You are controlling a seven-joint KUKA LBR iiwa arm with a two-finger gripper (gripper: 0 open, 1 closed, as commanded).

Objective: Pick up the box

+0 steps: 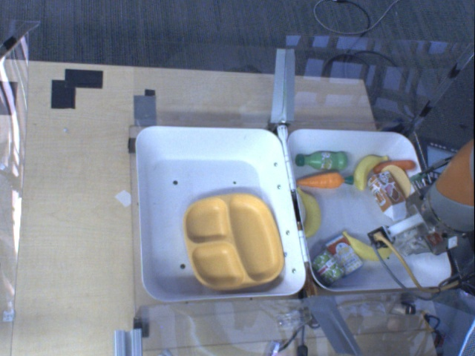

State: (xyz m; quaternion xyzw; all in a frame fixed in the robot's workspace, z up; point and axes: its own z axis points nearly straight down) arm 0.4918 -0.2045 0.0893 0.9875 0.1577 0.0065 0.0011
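Observation:
A small white-and-brown printed box (pixel 387 190) lies tilted in the right bin (pixel 349 141), leaning against a yellow banana (pixel 369 170). A second packet, green, white and red (pixel 335 259), lies near the bin's front wall. My gripper (pixel 397 236) reaches in from the right. It hangs low over the bin floor, just below the brown box and to the right of the green packet. The grey wrist with its orange band (pixel 456 180) covers the bin's right side. Nothing shows in the gripper.
The right bin also holds a green bottle (pixel 323 159), a carrot (pixel 321 180), a banana by the divider (pixel 312 213) and another (pixel 362 248) beside the green packet. A yellow divided plate (pixel 233 240) lies in the left bin (pixel 163 199). A yellow cable trails from the gripper.

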